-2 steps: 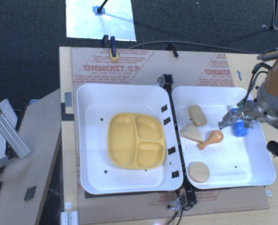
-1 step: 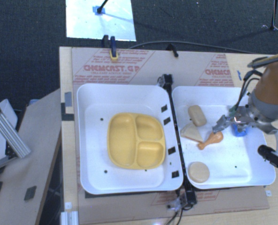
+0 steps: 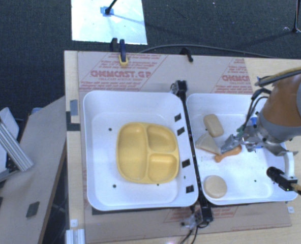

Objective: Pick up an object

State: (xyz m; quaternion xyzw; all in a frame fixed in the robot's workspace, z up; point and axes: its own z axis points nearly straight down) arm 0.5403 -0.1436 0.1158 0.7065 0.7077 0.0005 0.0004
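Observation:
The right bin holds a tan oblong piece, a pale wedge-shaped slice, an orange carrot-like piece and a round beige disc. My gripper comes in from the right and is low over the bin, right at the orange piece and just right of the wedge. Its fingertips sit against the clutter, so their spacing is unclear.
The left bin contains a yellow divided plate. A black divider with clips runs between the bins. The arm's grey and orange body hangs over the right bin's right side.

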